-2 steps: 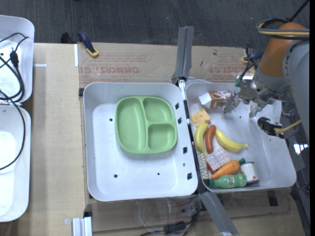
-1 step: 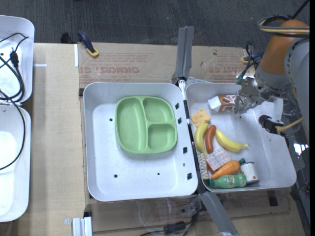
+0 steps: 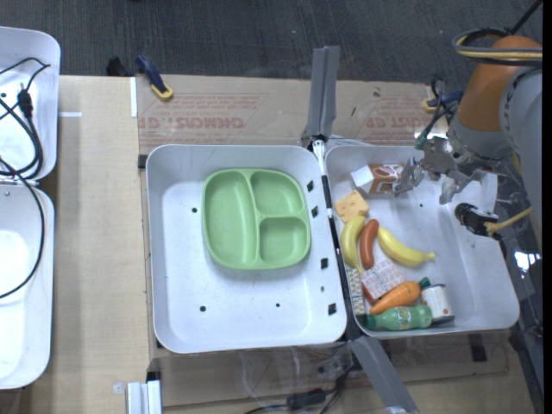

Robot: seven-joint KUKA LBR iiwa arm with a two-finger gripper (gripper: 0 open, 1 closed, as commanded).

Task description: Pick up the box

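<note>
On the table (image 3: pixel 95 231), two white bins sit side by side. The left bin (image 3: pixel 172 300) carries a green divided plate (image 3: pixel 256 218) near its centre. The right bin (image 3: pixel 483 291) holds the box (image 3: pixel 379 178), white with a red-brown face, lying at about eleven o'clock in that bin, close to the top rim. The gripper (image 3: pixel 427 179) hangs at three o'clock from the box, just beside it, its fingers spread apart with nothing between them. At six o'clock from the box lie a cheese wedge (image 3: pixel 351 206), two bananas (image 3: pixel 379 241), a sausage (image 3: pixel 369 242), a carrot (image 3: pixel 395 297) and a green bottle (image 3: pixel 398 319).
</note>
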